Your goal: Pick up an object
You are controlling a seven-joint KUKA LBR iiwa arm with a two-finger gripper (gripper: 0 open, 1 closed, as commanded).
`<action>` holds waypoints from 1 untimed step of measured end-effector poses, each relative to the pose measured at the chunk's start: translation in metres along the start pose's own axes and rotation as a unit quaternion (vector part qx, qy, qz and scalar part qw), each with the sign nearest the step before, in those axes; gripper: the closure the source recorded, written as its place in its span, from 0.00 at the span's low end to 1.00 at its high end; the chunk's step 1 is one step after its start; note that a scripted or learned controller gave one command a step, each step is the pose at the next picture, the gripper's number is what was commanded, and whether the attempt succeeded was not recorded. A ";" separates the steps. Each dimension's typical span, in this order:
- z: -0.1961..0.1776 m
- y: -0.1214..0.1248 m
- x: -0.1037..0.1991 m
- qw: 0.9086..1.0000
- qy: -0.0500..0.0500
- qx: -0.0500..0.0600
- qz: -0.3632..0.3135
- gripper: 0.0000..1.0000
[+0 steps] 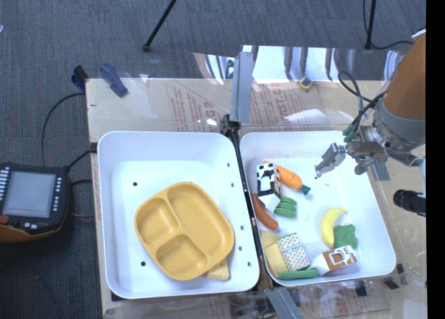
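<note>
the hand (332, 160) hovers above the right bin (386, 241), near a carrot (290, 178); a yellow tray (183, 230) sits in the left bin (118, 172).

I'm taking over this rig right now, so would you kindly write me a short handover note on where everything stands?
Tool: above the right bin, over its upper part, holding nothing that I can see.
Right bin contents: carrot, sausage, banana, green beans, black and white carton, and small boxes near the front edge.
Left bin: yellow divided tray.
Done: nothing picked yet.
Left: lower onto one item, grip and lift. The carrot looks nearest.
</note>
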State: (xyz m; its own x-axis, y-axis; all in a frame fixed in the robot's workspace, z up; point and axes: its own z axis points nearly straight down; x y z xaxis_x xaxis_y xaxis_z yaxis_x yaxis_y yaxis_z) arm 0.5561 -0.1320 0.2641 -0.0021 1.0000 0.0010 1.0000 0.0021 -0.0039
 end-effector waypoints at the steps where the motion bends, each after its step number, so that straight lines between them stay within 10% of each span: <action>1: 0.124 0.009 0.048 1.000 0.001 0.008 -0.001 0.00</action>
State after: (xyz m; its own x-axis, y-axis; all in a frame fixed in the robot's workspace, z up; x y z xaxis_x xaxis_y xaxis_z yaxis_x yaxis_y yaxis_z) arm 0.5646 -0.0836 0.1398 -0.0045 1.0000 0.0039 0.9998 0.0046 -0.0190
